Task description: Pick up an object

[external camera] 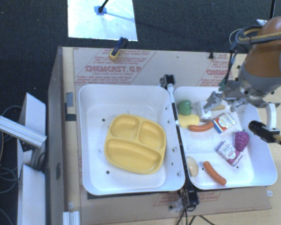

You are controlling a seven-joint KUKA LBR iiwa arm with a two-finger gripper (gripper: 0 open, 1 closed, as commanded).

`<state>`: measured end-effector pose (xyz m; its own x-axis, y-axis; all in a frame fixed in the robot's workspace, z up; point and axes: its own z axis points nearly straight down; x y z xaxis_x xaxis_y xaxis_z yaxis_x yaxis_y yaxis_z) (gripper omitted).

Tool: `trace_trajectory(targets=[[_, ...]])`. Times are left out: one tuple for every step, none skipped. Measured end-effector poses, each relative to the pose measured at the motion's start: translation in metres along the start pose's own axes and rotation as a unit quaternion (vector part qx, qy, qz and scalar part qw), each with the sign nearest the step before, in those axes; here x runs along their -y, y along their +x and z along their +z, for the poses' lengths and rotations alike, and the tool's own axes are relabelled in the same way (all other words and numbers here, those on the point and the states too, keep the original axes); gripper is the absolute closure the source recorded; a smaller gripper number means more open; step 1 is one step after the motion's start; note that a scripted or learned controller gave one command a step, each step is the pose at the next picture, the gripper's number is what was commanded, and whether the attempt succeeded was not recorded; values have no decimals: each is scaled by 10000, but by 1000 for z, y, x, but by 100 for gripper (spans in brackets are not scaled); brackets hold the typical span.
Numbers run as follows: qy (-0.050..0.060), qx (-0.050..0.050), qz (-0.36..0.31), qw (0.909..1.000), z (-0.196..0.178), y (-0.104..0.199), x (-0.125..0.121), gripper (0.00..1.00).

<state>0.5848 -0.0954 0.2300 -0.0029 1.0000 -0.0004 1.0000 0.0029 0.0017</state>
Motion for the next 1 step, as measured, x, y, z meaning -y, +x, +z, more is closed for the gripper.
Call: trace_trajectory(targets=[[14, -1, 11, 10000, 89, -40, -9, 0]])
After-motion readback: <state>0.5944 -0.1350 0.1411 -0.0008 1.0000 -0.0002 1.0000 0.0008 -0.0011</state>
